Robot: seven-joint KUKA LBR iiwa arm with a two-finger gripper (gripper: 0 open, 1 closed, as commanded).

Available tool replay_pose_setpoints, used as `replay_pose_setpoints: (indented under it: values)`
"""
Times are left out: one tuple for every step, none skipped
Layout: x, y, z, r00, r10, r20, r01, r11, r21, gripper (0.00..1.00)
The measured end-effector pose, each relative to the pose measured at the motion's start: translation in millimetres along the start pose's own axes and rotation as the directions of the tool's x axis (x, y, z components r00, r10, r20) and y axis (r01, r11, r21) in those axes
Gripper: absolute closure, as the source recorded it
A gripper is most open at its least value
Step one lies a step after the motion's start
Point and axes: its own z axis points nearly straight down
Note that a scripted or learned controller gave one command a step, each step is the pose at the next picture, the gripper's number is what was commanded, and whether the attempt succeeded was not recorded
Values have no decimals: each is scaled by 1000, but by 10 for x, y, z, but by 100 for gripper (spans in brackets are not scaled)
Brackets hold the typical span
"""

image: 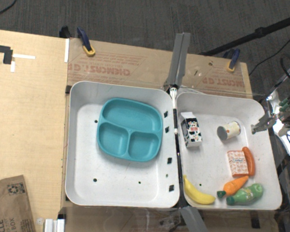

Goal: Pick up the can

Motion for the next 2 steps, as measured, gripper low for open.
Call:
replay_pose_setpoints:
  values:
    - [-83,-346,-254,1000,-30,1,30,1000,-1,0]
    - [311,156,547,1000,-6,1,6,1000,1,0]
